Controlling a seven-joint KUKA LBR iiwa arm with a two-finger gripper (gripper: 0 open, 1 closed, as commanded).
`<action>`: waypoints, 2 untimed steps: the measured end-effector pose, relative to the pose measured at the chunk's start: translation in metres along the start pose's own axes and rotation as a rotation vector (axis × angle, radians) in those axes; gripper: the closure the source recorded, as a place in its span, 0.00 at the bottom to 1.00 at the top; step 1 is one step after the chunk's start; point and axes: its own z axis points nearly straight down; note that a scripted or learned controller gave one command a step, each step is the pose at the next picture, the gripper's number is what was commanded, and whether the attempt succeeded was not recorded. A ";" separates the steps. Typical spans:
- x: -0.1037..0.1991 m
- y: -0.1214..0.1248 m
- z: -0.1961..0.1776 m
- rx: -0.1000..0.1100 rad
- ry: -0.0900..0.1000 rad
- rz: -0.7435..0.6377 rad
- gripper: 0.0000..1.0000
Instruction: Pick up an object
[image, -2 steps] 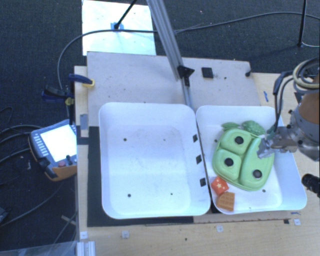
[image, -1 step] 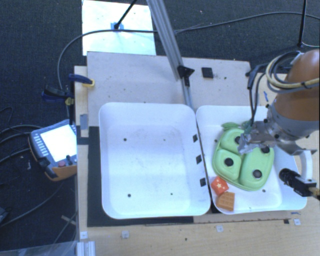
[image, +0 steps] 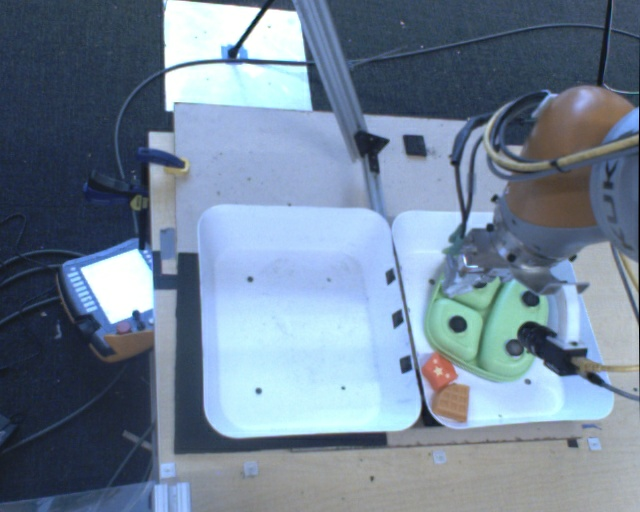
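In the right bin (image: 420, 240) lies a large light-green toy (image: 478, 328) with black round spots. Next to its lower left edge sit a small orange-red block (image: 439, 370) with a white mark and a tan waffle-like piece (image: 452, 402). My gripper (image: 470, 272) is low over the green toy's upper end, under the orange and grey wrist (image: 560, 170). Its fingertips are hidden against the toy.
The left bin (image: 295, 315) stands beside the right one, with black clips along the shared wall. A metal pole (image: 340, 80) slants up behind the bins. A teach pendant (image: 108, 295) lies off the bench's left side. Cables hang by the arm.
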 end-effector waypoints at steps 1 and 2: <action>0.044 0.027 0.016 0.001 0.001 -0.001 1.00; 0.092 0.047 0.032 0.001 0.001 -0.001 1.00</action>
